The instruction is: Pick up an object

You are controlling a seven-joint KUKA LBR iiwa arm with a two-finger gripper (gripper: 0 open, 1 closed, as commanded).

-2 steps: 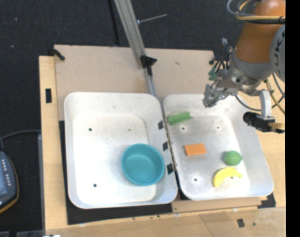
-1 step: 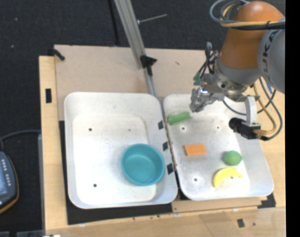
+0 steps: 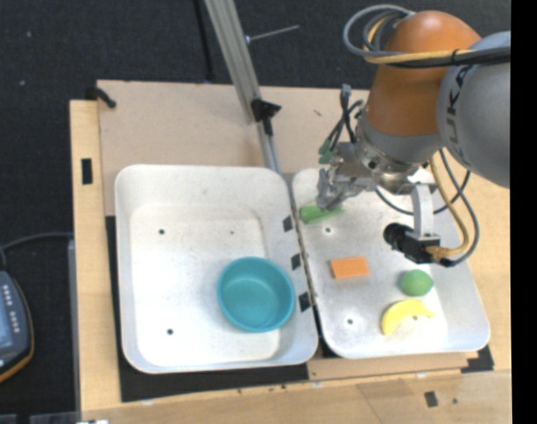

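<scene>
Under the gripper [image 3: 329,197]: a green piece [image 3: 315,211], lying at the fingertips on the right bin [image 3: 366,329] floor.
Grip: fingers look pressed close at the green piece; whether they pinch it, I cannot tell.
Nearer the camera than the gripper: orange block [image 3: 349,268], green ball [image 3: 416,282], yellow banana [image 3: 404,316].
Progress: nothing lifted yet; securing and raising remain.

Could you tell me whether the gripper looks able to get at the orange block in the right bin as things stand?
Probably yes. The orange block lies flat on the right bin floor with bare floor all round it, apart from the green ball and yellow banana. The gripper is just above it in the view, by a small green piece.
</scene>
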